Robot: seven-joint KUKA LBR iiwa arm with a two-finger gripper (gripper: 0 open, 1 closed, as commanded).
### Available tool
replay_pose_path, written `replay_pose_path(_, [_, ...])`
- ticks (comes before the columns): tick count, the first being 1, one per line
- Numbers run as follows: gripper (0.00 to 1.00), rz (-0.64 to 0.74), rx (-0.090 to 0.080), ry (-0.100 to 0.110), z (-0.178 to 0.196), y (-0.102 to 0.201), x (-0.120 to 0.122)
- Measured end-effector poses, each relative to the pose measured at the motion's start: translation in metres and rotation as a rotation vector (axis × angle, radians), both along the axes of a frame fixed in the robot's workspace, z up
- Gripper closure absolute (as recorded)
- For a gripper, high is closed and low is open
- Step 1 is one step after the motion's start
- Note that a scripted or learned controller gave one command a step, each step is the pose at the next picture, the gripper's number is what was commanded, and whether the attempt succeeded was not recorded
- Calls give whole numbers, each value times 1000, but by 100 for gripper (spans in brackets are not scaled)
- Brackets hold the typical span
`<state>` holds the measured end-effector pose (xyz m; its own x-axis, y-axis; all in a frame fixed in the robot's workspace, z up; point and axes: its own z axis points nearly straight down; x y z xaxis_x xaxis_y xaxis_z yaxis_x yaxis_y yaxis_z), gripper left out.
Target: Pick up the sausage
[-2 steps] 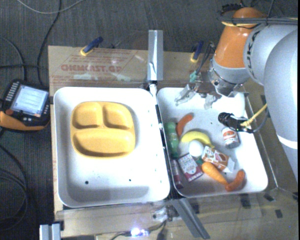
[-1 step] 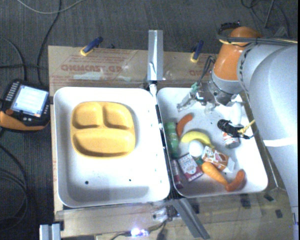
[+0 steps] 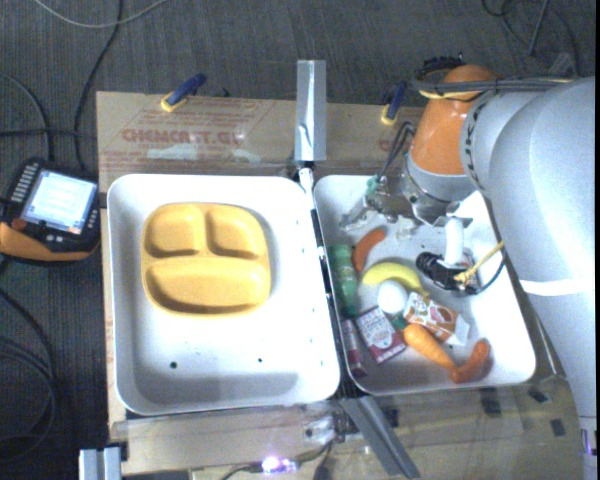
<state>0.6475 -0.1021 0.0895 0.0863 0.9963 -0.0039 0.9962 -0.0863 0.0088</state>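
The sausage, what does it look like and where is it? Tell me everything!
The sausage is a short, plump, reddish-orange toy that looks smooth, like plastic. It lies flat in the right bin, near that bin's front right corner, slightly curved and tilted. Its left end meets the tip of the orange carrot. The gripper is at the far end of the same bin, well away from it.

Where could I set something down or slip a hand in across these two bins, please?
Free: the left bin's white floor around the yellow tray, widest in front of it. Crowded: the right bin, where banana, carrot, sausage and gripper cluster.
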Motion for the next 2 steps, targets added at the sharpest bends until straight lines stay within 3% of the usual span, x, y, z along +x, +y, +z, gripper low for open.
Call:
replay_pose_path(1, [100,0,0,-2,10,0,1])
replay_pose_path(2, [100,173,1,10,94,56,21])
